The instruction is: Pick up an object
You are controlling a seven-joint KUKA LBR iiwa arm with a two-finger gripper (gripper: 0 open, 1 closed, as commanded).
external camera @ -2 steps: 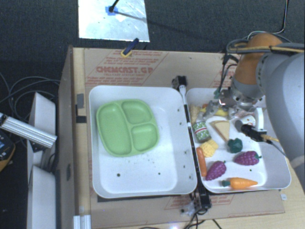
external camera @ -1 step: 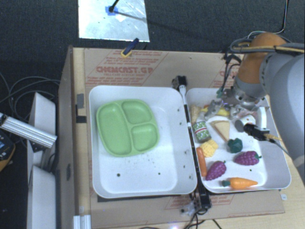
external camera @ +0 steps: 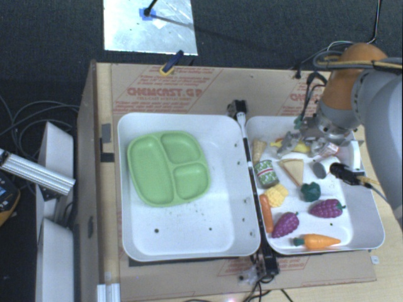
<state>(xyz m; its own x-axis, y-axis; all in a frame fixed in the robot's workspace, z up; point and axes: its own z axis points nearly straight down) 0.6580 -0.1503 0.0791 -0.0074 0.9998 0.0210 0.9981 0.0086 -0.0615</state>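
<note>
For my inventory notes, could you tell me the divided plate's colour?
Light green divided plate, seen in the camera view.

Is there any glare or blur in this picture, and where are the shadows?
Camera view: strong glare on the shiny metal sheet above the bench; the green plate is evenly lit with a soft sheen; the toy foods, such as the carrot, cast only faint shadows; the hand looks slightly soft and is hard to make out.

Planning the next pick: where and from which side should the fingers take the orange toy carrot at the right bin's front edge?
Grip the orange toy carrot mid-body from straight above, the fingers closing across its narrow width. It lies flat, lengthwise along the right bin's front edge, apart from the purple grape bunch.
</note>
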